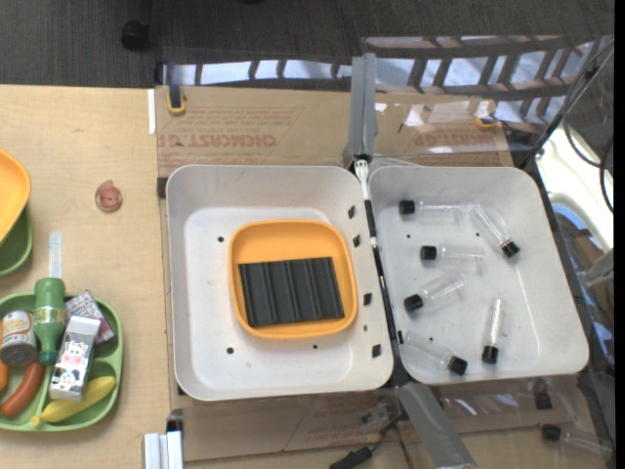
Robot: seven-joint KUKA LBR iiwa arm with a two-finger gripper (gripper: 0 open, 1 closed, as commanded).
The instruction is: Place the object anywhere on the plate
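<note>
At the far left of the desk point(78, 145) sit an orange bowl point(8, 201), a small pink piece point(108, 196) and a green tray point(103, 384) of toy food. One small carton on that tray has printing too fine to read.

Behind the bins, the cardboard sheet point(254, 125) carries red lettering, seen upside down, that seems to read "CHEMCAST".

The left bin point(195, 340) holds the orange plate point(291, 237), which has a dark ribbed pad point(293, 291) lying on its middle.

The right bin point(547, 291) holds the task's things, six clear tubes with black caps, scattered and all lying flat. None is on the plate yet.

The middle tube point(437, 291) is probably the easiest candidate, being among those nearest the divider. Its long axis runs on a slant, with the cap at the lower left end pointing toward the plate. A grasp would best close across that axis, and the carry then goes leftward over the divider point(376, 262). The plate is broad, so the placing itself is forgiving.
</note>
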